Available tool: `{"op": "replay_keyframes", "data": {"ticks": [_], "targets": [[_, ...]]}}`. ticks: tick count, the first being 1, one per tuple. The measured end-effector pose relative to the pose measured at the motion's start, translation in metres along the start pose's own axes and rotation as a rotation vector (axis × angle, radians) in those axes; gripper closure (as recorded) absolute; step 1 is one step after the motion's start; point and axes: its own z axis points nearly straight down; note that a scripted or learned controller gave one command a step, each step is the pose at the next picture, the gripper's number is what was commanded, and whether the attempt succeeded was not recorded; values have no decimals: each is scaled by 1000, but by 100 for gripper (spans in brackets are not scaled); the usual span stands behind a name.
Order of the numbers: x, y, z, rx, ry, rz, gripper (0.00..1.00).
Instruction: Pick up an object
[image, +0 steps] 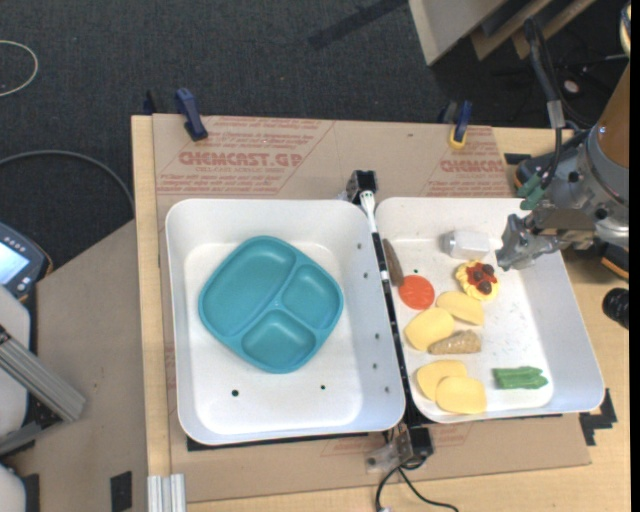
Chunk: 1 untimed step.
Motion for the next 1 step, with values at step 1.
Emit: {"op": "replay_keyframes", "data": {"ticks": [1], "targets": [[110,-2,-41,-8,6,-24,100]]}}
